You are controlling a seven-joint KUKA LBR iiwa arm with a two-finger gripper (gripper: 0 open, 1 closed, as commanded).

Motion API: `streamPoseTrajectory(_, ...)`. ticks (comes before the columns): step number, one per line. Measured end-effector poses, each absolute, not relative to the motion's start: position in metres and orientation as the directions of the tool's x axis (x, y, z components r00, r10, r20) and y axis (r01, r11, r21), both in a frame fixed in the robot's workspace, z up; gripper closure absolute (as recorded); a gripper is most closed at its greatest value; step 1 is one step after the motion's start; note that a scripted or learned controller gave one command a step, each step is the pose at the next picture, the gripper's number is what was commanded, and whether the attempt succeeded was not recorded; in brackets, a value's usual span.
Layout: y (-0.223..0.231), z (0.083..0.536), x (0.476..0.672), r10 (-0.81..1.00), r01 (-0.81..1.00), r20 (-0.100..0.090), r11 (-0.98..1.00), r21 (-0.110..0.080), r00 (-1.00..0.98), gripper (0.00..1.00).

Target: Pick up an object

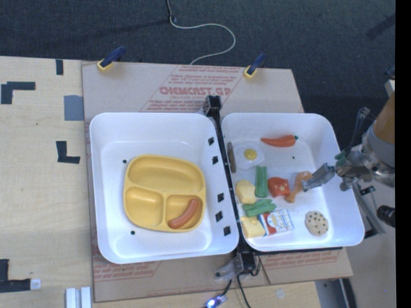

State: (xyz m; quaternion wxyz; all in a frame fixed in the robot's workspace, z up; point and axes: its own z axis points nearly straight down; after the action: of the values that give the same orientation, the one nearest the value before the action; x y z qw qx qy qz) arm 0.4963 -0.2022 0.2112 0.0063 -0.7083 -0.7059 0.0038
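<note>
The right bin (pixel 334 140) holds several toy foods: a red chili (pixel 279 141), a fried egg (pixel 249 153), a green pod (pixel 261 180), a red pepper piece (pixel 279 186), a small orange piece (pixel 300 183), a yellow lump (pixel 244 191), a red-and-white carton (pixel 277 221) and a cookie (pixel 316 222). My gripper (pixel 319 177) reaches in over the bin's right rim. It sits low, just right of the orange piece and above the cookie. Nothing is visibly held in it.
The left bin (pixel 106 172) carries a yellow divided plate (pixel 160 188) with a sausage (pixel 184 215) in its lower right compartment. A black divider (pixel 221 172) runs between the bins. Two clamps (pixel 110 58) pin the cardboard at the back.
</note>
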Motion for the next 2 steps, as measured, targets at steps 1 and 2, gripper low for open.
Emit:
streamPoseTrajectory(1,-0.202,0.218,0.499,1.000,1.000,0.000,0.001,-0.002,-0.001,0.00)
streamPoseTrajectory(2,-0.209,0.164,0.506,1.000,1.000,0.001,0.001,-0.005,-0.001,0.00)
